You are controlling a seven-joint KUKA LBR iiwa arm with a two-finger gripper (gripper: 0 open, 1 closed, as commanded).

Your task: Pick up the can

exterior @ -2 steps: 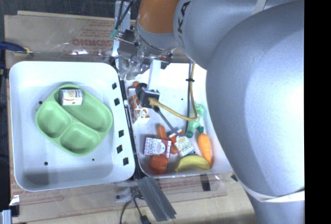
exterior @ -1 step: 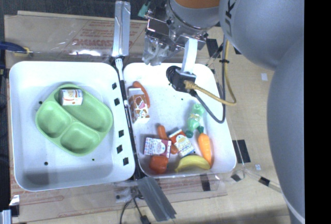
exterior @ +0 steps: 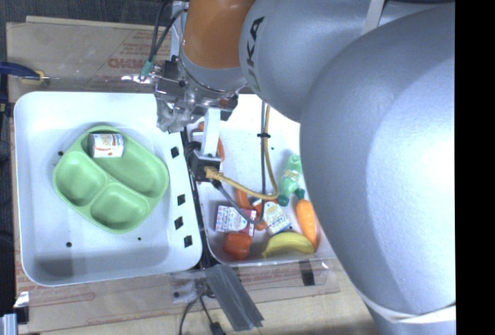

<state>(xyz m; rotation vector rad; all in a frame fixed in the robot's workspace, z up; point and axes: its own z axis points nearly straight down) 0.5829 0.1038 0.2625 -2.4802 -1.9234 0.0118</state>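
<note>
The can (exterior: 106,145) is small, with a white and orange label. It lies on its side in the top compartment of a green divided plate (exterior: 116,206) in the left bin (exterior: 46,264). My gripper (exterior: 172,121) hangs over the wall between the two bins, to the right of the can and apart from it. The wrist hardware and the arm's bulk hide its tip.
The right bin (exterior: 267,260) holds a green bottle (exterior: 291,177), a carrot (exterior: 307,219), a banana (exterior: 288,244), a red fruit (exterior: 238,246) and two small packets (exterior: 230,219). The big grey arm covers most of that bin. Cardboard (exterior: 85,47) lies behind the bins.
</note>
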